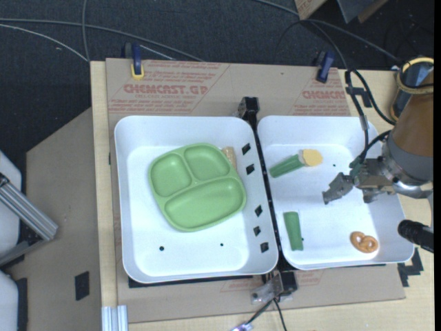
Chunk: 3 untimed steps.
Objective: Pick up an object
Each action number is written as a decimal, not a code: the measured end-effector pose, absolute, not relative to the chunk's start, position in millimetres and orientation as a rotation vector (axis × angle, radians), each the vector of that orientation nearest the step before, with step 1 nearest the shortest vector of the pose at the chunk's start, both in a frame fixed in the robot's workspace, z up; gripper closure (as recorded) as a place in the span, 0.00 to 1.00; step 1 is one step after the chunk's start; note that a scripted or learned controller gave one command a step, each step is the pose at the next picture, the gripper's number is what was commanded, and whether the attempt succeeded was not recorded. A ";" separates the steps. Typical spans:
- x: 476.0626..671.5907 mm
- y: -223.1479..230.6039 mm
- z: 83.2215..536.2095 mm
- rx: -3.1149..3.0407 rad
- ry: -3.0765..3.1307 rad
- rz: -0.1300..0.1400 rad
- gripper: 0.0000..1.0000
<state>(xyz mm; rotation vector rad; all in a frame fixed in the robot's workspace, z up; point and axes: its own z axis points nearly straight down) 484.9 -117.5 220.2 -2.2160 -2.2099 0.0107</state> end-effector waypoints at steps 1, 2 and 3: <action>487.4 -117.4 225.2 -2.220 -2.220 0.000 0.00; 488.3 -116.3 162.2 -2.216 -2.215 0.006 0.00; 485.1 -123.4 102.0 -2.217 -2.214 0.006 0.00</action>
